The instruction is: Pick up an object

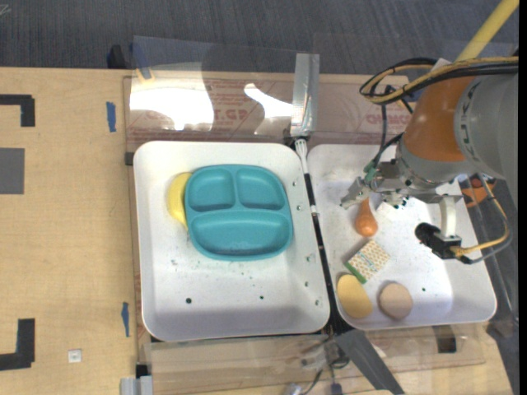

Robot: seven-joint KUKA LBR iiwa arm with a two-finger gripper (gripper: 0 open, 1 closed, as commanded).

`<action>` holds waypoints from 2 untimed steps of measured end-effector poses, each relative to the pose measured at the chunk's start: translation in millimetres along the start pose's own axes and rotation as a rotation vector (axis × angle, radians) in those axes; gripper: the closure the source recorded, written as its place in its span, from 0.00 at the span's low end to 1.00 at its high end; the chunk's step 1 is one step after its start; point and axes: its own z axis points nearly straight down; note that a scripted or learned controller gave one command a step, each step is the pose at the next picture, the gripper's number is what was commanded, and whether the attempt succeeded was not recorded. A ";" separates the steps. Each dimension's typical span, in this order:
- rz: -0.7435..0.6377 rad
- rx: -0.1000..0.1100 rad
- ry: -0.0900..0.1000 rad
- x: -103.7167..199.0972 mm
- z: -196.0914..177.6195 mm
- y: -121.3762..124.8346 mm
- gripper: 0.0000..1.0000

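Hanging over the right bin (469, 303), pincer (367, 192) above orange carrot (366, 218)

Tray (239, 211): teal plastic, smooth, matt sheen.
Bins (156, 295): white plastic, lightly glossy, speckled.
Tabletop (66, 220): pale wood, matt.
Arm (494, 122): grey metal, orange band glossy.
Floor (247, 6): dark carpet, rough.

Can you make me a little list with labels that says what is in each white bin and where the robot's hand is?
left bin: teal divided plate lying over a yellow thing
right bin: orange carrot-like thing, patterned packet, yellow lump, tan ball
gripper: right above the orange thing
holding: cannot tell
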 end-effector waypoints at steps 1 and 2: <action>-0.077 0.001 0.004 -4.0 0.4 5.6 0.00; -0.079 -0.006 0.003 -4.3 0.2 3.1 0.00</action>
